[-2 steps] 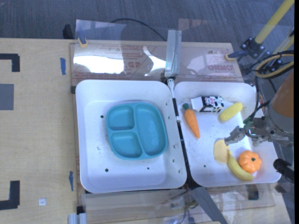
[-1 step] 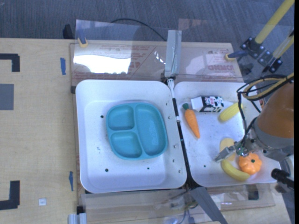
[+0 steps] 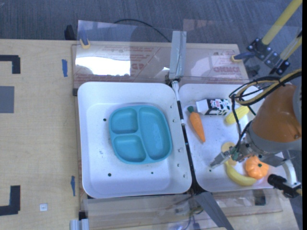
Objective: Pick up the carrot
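The gripper point(image 3: 221, 160) hangs low in the right bin point(image 3: 211, 176), with bare white floor on its left, and I cannot tell how it is set. The carrot point(image 3: 196, 125) lies at about 11 o'clock from it, apart, near the wall beside the left bin point(image 3: 91, 143) with the blue plate point(image 3: 140, 133).

Bare floor lay open around the carrot point(image 3: 197, 126) on its lower side; a milk carton point(image 3: 215, 106) crowded its top end — just beside it; the bin wall point(image 3: 182, 128) stood close on the left.
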Robot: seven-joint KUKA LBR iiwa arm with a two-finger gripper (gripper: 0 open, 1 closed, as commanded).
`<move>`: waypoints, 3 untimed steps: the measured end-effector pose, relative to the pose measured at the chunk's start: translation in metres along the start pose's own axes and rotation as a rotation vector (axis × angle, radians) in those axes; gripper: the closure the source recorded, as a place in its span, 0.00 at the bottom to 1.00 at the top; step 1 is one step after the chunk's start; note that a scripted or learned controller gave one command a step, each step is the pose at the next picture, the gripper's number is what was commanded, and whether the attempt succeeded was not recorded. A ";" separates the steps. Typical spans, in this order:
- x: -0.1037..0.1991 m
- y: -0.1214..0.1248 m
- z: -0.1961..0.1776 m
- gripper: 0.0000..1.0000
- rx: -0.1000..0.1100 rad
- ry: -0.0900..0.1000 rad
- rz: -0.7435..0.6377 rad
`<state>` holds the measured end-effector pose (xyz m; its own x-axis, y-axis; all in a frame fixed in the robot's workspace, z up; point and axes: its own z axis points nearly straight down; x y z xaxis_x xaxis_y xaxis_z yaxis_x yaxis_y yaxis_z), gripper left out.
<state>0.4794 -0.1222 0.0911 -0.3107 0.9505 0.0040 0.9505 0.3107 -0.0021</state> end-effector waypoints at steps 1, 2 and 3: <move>0.015 0.036 -0.054 0.00 -0.008 -0.006 0.020; 0.063 0.093 -0.094 0.00 -0.006 -0.003 0.536; 0.072 0.120 -0.093 0.00 -0.005 -0.006 0.239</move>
<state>0.5716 -0.0165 0.1843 -0.0769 0.9970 -0.0015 0.9970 0.0769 0.0030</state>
